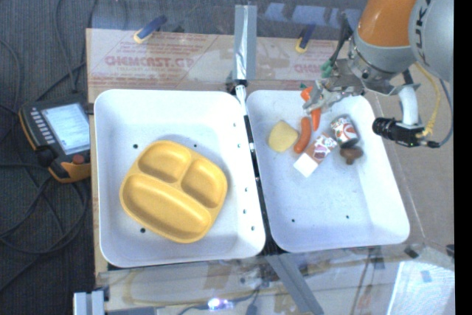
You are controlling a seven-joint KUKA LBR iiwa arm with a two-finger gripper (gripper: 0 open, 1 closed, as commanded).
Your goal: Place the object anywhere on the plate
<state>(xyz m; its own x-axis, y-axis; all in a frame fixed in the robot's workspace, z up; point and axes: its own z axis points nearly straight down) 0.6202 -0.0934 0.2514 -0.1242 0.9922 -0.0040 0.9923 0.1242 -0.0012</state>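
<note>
The yellow plate (173,189), moulded into three compartments, lies in the left white bin (110,158), a little toward that bin's near edge and roughly midway between its side walls. Nothing rests on it.

The loose things are gathered in the right white bin (346,225), in its far half. A pale yellow lump (282,136) sits closest to the bin's left wall. Just beside it on the right lies an orange sausage-shaped piece (302,135), tilted along the bin's depth. Next come a small white block (306,164), a small red-and-white packet (323,147), a red-and-white can-like object (343,130) and a dark brown lump (352,154), all close together toward the bin's right wall.

The gripper (318,101) hangs over the far edge of the right bin, above the sausage-shaped piece and the packet. A thin orange-red object (316,117), carrot-like in shape, shows at its fingertips, but whether the fingers pinch it or are merely in front of it cannot be told, nor how far apart they stand.

Behind the bins, a cardboard sheet (162,63) covers the far side of the bench, and a handheld control pendant (57,133) lies on the floor past the left bin.
</note>
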